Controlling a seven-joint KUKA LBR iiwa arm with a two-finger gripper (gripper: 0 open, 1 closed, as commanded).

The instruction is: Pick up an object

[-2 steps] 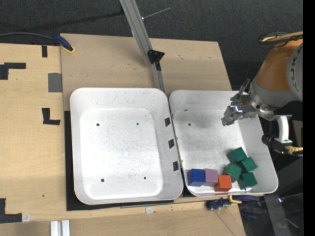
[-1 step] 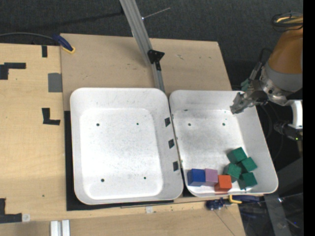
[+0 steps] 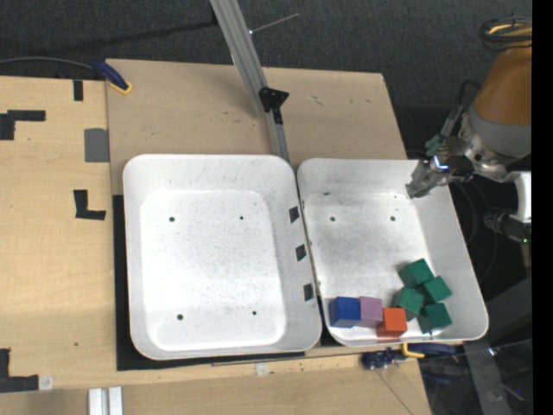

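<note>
While my pincer (image 3: 421, 182) hangs over the far right corner of the right bin (image 3: 363, 232), I cannot tell how it stands, and nothing shows in its grip. Well apart from it, in that bin's near right corner, lie the objects to pick: a cluster of green blocks (image 3: 424, 294), with an orange block (image 3: 394, 320), a lilac block (image 3: 371, 309) and a blue block (image 3: 346, 309) in a row beside them. Left of it on the surface (image 3: 52, 258) sits the left bin (image 3: 212, 249).
</note>
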